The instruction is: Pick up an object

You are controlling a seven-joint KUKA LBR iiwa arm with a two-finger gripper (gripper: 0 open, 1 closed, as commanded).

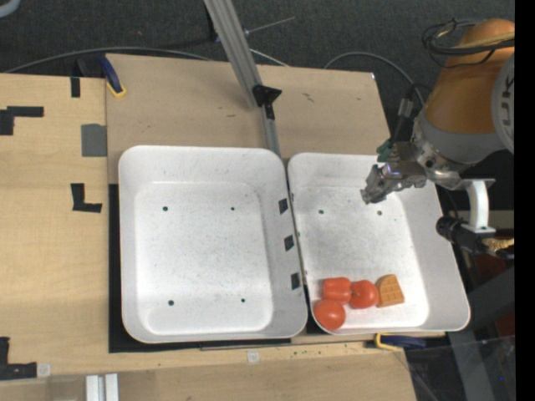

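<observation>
Red tomato-like pieces (341,297) and an orange waffle-textured block (389,290) cluster at the near edge of the right bin (435,249), touching one another. Gripper (375,189) hovers over the bin's far half, well apart from them; whether it is spread or closed cannot be told. Likely failure: with the pieces so crowded, a descent could nudge neighbours or pin one against the wall. Left bin (134,224) adjoins.

One fixed camera, mounted above the bench (209,98), looking down at a slant. Both white bins sit in frame: left bin (134,249), right bin (435,299). Far bench edge and dark floor run along the top. Arm (468,98) enters from the right. Medium distance, whole workspace covered.
</observation>
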